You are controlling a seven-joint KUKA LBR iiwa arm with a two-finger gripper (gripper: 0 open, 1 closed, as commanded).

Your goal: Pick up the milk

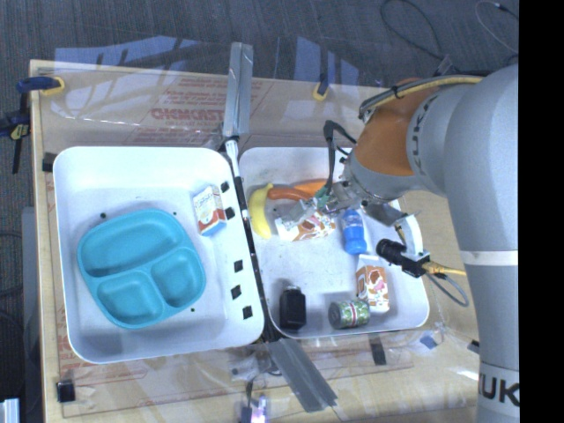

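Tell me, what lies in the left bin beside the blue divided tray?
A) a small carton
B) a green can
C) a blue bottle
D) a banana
A: the small carton lies by the right wall of the left bin, just beyond the blue tray.

Robotics lab: KUKA arm [458, 139], clamped bench [132, 104], white bins [70, 174], loose cables [441, 25].

Divided tray [141, 276] in the left bin [75, 170], small carton [208, 210] just beside its far right corner, banana [259, 211], crumpled packet [304, 226], bottle [353, 233], second carton [374, 287], can [350, 313] in the right bin [282, 159], gripper [328, 203] over the packet
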